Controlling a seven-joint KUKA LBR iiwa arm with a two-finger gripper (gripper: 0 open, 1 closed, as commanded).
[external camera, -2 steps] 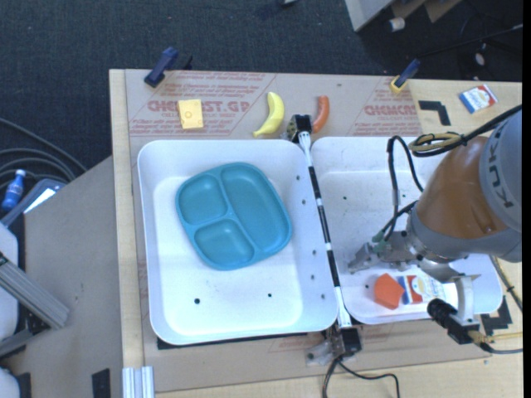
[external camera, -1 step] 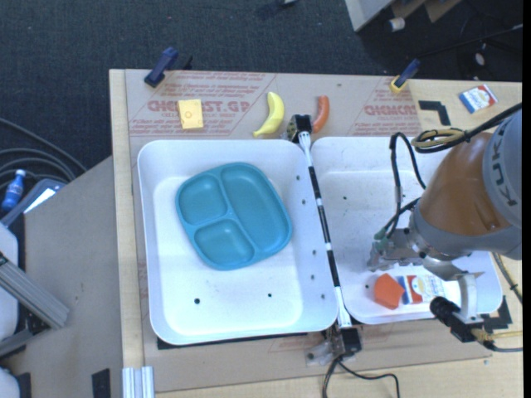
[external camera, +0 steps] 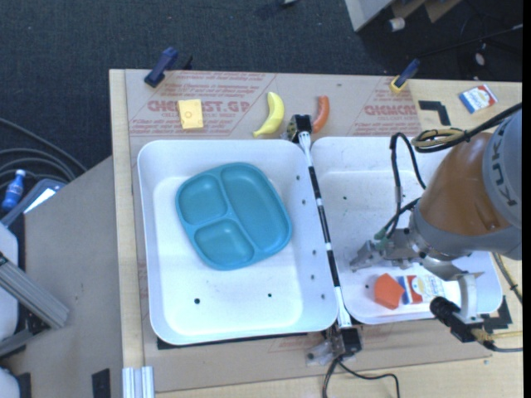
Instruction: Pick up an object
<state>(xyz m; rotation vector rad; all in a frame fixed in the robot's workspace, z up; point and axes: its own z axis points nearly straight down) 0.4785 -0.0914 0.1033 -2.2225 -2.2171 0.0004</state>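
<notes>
Orange block (external camera: 386,291) lies just below the gripper (external camera: 365,258), whose jaws' state I cannot tell, beside a carton (external camera: 423,288).

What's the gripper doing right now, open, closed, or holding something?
Gripper: low in the right bin, beside the orange object; open or closed cannot be told.

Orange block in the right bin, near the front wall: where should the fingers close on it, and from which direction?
Likely straight from above, closing across the orange block's short left-right width. It lies low and flat on the right bin's floor, with a white packet against its right side and the front wall close, so a side approach looks cramped. The gripper sits just up-left of it.
</notes>
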